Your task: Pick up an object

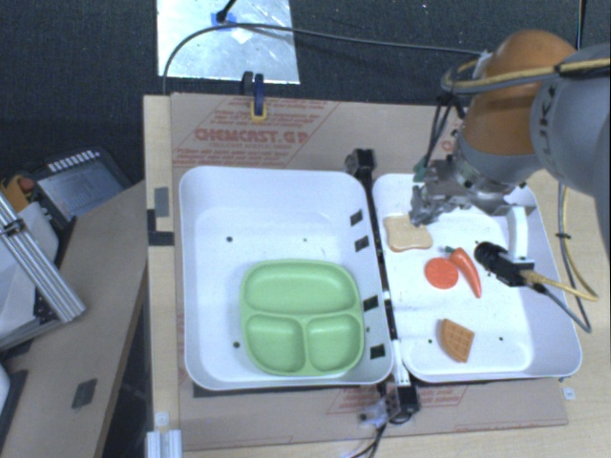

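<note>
While angled down-right, chili pepper (466, 269).

Dark speckled floor (76, 55) around a tan bench (115, 284), shiny metal sheet (229, 27) lying beyond the bench's far edge, aluminium rail (38, 275) leaning at the bench's left side, even overhead light

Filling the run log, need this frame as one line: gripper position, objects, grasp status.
gripper above bread slice, right bin | nothing seen held | also there: carrot, red disc, waffle piece | left bin: green tray
</note>
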`<state>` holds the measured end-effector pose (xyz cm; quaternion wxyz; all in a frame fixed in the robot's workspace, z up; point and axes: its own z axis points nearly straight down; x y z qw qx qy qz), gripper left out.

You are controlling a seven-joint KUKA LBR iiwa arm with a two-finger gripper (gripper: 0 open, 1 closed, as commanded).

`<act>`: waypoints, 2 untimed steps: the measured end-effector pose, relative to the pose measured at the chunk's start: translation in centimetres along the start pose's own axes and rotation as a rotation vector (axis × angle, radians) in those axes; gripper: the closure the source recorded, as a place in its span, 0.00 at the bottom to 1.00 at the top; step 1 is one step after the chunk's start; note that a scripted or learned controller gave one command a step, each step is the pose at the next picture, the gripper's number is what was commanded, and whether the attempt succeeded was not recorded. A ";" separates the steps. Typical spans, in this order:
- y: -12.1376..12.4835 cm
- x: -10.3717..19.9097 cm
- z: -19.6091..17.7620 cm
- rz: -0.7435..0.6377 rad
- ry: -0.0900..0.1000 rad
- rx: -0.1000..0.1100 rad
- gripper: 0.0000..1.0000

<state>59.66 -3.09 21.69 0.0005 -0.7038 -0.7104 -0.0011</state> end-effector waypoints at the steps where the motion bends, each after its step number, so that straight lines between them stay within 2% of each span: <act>1: -1.1 4.6 -1.0 0.000 0.000 0.000 1.00; 2: -2.5 10.5 -0.1 -0.001 0.000 0.001 1.00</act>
